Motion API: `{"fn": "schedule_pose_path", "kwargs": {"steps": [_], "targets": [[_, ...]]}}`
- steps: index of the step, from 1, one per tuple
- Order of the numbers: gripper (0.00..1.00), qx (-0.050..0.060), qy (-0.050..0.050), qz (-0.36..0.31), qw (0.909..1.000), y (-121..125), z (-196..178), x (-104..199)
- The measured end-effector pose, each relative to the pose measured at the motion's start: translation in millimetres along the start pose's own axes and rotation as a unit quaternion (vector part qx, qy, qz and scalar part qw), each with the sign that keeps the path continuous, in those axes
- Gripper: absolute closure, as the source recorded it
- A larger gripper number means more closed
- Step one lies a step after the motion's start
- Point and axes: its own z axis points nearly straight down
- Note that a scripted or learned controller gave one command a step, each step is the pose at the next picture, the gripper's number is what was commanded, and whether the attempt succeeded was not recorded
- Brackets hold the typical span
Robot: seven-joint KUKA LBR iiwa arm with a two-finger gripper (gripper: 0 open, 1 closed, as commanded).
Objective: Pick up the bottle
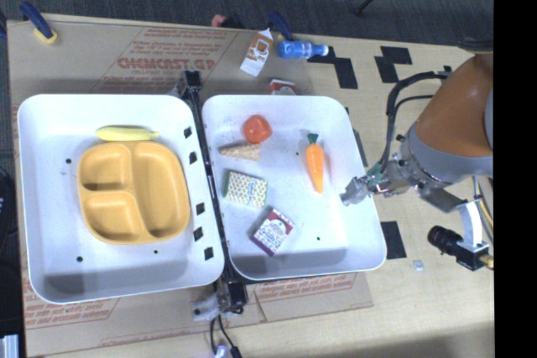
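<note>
Gripper (352, 190) hangs over the right white bin's (369, 243) right rim, its opening impossible to judge, with an orange carrot (315, 167) just left inside that bin and the small blue plastic bottle (297, 50) beyond its far rim on the bench.

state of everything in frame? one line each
bottle: lying on its side on the bench, behind the right bin
gripper: at the right bin's right rim, holding nothing
carrot: lying flat in the right bin
tomato: resting in the right bin
banana: lying in the left bin, along the yellow tray's back edge
yellow tray: right side up, compartments bare
</note>
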Motion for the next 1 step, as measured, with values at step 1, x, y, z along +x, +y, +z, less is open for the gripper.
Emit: {"fn": "schedule_pose_path", "kwargs": {"steps": [1], "targets": [[1.00,0.000,0.000,-0.191,0.9816,0.5,7.6,0.2]]}}
